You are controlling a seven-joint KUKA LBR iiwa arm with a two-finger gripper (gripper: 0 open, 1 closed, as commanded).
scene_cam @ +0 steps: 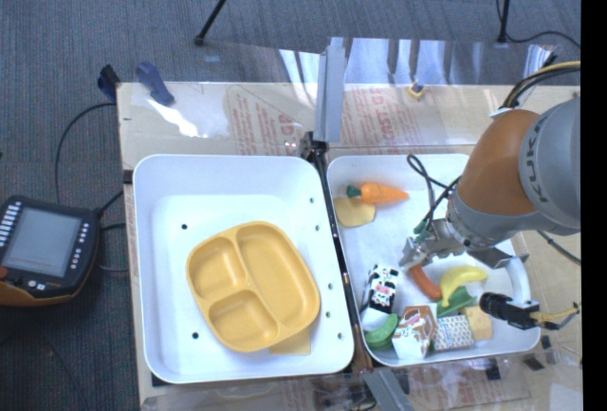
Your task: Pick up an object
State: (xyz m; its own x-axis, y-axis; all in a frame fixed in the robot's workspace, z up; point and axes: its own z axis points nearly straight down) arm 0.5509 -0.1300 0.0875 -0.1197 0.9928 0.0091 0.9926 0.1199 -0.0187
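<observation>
Orange and long, the toy carrot [382,194] lies near the far end of the right bin [493,349], its long axis running across the bin, green top toward the left bin [156,210] and tip toward the arm's side. It sits well apart from the gripper [424,250], up and to its left. Whether the claw is wide or narrow cannot be told. Just below it lies a small red sausage [426,282].

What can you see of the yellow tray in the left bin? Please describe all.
The yellow tray looks like smooth plastic, rounded, with three compartments: two above, one below. It lies flat, turned a bit askew, on the floor of the left bin, near its front. A pale yellow flat piece shows under its lower right edge.
</observation>
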